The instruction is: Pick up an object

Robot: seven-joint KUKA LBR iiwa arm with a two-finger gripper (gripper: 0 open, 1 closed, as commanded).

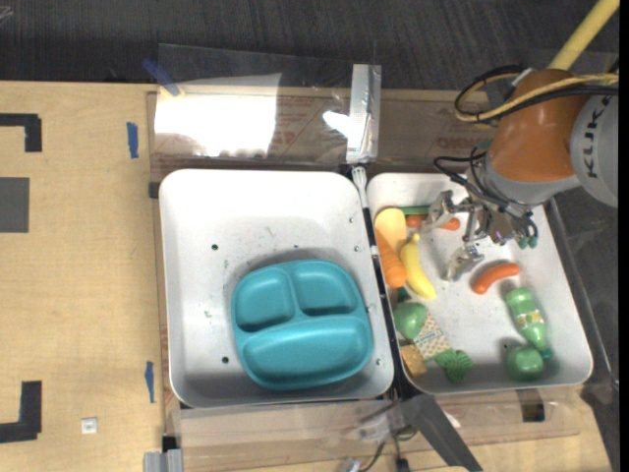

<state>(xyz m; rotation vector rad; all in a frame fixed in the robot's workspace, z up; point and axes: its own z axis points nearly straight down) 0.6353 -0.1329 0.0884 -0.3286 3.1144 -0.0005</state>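
Sausage [492, 277] (orange-red) just below claw [470, 256], in right bin [575, 347]

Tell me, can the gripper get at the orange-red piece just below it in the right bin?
Probably yes. The gripper hangs just above and left of the orange-red piece, which lies on bare bin floor, apart from its neighbours, nothing covering it.

A teal divided tray [303, 324] sits in the left white bin [187, 264] — blue tape strips [132, 139] mark the wooden bench [69, 293] beside it.
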